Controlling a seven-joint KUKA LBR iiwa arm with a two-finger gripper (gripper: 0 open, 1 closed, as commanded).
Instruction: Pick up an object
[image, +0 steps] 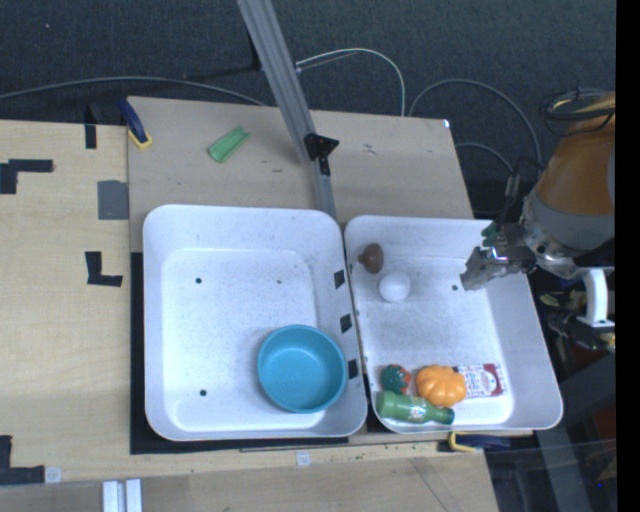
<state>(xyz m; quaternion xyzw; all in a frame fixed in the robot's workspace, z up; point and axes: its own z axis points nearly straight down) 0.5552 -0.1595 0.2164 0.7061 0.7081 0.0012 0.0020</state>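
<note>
On the tabletop (60, 300), at the upper left of the frame, lies a green block (227, 144). Below it, the left bin (180, 235) holds a blue bowl (301, 367) in its lower right corner. Right bin (520, 340) has a brown ball (371, 257) and a white ball (394, 288) near its upper left, and a green toy (410, 407), an orange fruit (440, 384) and a red-white packet (484, 380) along its lower edge. Gripper (478, 272) hangs over the upper right of this bin, holding nothing; whether it is spread I cannot tell.
</note>
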